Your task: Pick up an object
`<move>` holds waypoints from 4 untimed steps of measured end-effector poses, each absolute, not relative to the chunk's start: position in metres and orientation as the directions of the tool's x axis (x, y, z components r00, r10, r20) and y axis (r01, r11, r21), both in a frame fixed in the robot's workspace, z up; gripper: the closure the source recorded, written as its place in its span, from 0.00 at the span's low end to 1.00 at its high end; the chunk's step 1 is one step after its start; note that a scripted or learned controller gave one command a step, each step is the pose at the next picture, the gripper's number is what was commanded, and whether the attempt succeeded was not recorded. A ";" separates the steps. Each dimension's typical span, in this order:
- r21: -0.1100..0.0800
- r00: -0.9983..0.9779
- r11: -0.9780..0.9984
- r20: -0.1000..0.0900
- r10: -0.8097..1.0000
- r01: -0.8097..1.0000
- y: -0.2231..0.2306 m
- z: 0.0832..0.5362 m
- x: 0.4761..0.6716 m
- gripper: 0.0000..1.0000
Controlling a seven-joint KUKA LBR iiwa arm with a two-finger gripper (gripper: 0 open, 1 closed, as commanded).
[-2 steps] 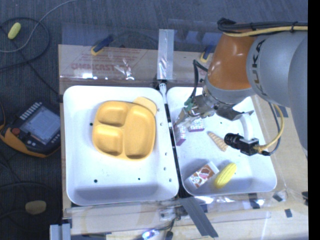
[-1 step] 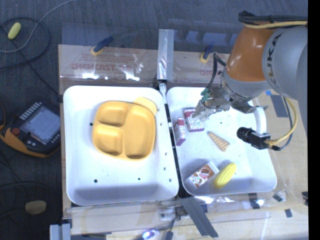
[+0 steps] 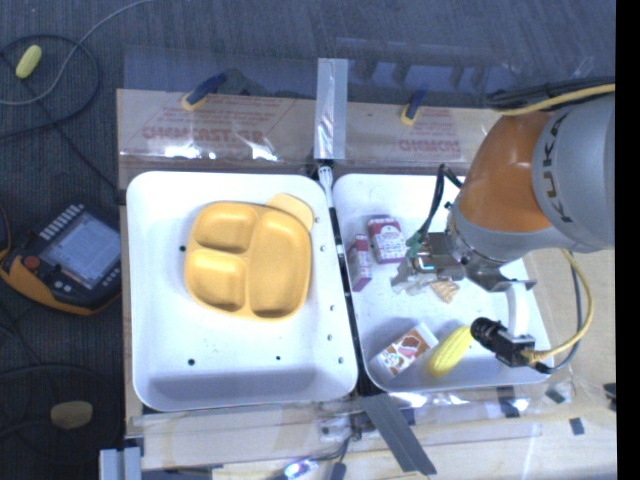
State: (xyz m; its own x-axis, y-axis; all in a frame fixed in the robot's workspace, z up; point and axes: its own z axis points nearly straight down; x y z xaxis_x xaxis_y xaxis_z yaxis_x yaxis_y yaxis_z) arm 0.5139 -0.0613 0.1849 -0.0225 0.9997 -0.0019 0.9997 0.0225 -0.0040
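Trouble, from where I stand, lies in the crowding: in the camera view the gripper (image 3: 428, 268) hangs low in the right bin (image 3: 535, 313), and I cannot tell its state. Just at its 9 o'clock sit a red packet (image 3: 384, 238) and a dark red bar (image 3: 360, 261), with a tan scrap (image 3: 444, 290) at its 5 o'clock. A descent here could nudge these aside or catch two together, while the yellow banana (image 3: 450, 349) and snack packet (image 3: 404, 350) at 6 o'clock lie apart; the yellow tray (image 3: 248, 258) sits in the left bin (image 3: 160, 358).
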 end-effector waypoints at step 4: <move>-0.001 -0.004 0.004 -0.002 1.000 1.000 -0.135 0.117 0.616 0.00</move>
